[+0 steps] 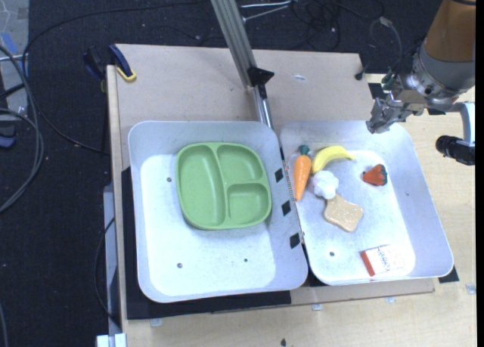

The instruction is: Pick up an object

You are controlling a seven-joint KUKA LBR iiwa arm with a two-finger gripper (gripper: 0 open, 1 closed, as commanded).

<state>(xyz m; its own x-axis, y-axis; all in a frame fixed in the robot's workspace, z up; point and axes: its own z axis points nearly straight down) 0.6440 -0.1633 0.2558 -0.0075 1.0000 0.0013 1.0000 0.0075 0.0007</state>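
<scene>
Approach seems the step in hand: the arm's dark pincer [380, 121], grip state impossible to tell, hovers at the right white bin's [423, 209] far rim, so descent toward the nearby red strawberry-like toy [374, 175] comes next.

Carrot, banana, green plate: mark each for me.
carrot [301, 175], camera view, middle of the orange body.
banana [331, 156], camera view, middle of the yellow curve.
green plate [224, 185], camera view, ridge between its compartments.
</scene>
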